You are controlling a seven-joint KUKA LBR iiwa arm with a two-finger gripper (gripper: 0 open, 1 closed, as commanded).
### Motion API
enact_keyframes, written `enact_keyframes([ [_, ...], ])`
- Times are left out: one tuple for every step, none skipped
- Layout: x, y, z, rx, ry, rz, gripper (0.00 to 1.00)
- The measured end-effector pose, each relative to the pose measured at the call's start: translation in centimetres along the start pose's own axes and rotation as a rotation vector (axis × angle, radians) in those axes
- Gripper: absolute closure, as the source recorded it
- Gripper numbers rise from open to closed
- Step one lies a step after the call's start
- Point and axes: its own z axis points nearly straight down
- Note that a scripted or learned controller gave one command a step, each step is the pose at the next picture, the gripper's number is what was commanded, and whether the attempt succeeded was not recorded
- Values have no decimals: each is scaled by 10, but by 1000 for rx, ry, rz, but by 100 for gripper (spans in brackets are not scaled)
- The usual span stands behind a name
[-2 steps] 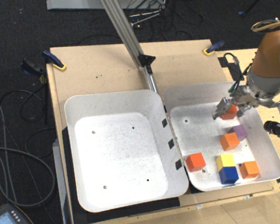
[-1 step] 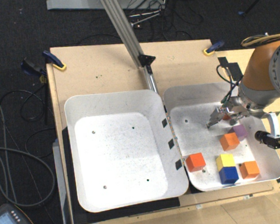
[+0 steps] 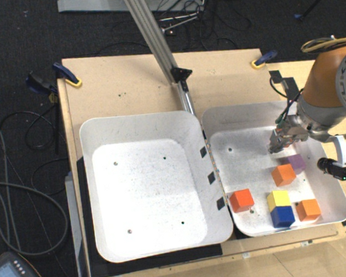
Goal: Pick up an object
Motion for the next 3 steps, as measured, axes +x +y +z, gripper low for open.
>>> enact_keyframes([
  [-5,-2,-62,-5,-1,1,100],
  [2,6,-122,-6,-1,-4,100],
  [1,8,-170,-5,-1,-4,100],
])
